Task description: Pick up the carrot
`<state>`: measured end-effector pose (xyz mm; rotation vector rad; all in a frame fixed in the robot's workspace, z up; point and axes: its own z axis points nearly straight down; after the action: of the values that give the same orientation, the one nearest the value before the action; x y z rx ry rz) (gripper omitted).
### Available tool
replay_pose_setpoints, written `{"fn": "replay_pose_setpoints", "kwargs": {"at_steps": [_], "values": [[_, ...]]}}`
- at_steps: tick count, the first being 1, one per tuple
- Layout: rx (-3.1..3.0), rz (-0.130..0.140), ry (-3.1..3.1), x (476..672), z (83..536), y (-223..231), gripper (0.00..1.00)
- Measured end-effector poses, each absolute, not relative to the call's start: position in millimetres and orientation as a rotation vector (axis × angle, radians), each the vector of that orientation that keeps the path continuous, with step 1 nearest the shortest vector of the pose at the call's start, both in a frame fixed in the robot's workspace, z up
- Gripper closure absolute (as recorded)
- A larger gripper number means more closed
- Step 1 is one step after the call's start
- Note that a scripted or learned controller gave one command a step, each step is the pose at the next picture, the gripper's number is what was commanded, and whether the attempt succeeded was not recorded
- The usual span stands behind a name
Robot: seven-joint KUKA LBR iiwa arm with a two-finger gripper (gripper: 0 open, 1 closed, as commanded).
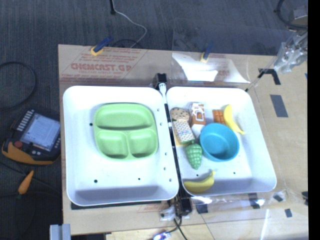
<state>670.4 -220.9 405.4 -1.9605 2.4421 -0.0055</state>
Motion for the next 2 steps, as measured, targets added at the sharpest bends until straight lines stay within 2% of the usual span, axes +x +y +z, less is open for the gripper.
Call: {"fn": "replay_pose_setpoints", "kwargs": {"at_steps": [1,2], "values": [[-2.638,0.004,1.694,668.0,388,-203,1.0],[-2.533,0.013,1.849,669.3,329,-115,1.0]]}}
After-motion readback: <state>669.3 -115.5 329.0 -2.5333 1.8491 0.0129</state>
